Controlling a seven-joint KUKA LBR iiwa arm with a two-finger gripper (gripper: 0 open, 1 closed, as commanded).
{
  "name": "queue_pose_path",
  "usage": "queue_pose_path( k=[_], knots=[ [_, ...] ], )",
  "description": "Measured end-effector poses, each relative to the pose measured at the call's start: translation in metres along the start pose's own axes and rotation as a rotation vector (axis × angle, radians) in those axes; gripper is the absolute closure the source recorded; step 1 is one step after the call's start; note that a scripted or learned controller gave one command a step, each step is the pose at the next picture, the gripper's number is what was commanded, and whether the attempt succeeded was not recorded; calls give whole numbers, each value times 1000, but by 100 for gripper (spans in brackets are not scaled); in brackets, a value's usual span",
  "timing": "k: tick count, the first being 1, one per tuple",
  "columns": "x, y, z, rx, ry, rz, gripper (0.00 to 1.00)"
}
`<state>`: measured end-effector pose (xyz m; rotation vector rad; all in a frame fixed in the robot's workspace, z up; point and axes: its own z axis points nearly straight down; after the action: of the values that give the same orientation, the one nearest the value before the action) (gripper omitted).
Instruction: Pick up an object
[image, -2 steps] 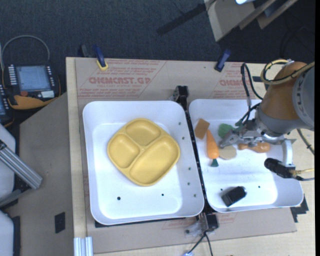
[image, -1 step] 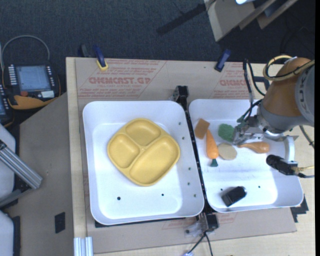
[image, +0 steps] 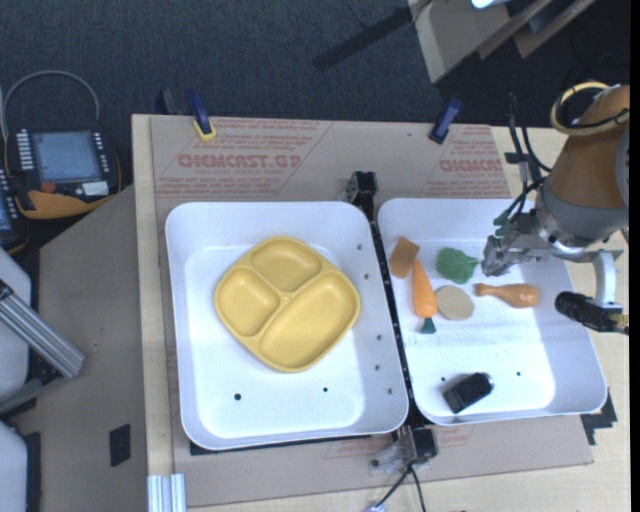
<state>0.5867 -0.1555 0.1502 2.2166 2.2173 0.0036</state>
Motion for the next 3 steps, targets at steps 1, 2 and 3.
queue_pose_path(
  k=[1, 2, 3],
  knots=[
    [0, 12, -55, -2, 0, -2, 100],
    [5, 17, -100, -1, 0, -2, 100],
    [55, 5, -106, 7, 5, -5, 100]
  ],
)
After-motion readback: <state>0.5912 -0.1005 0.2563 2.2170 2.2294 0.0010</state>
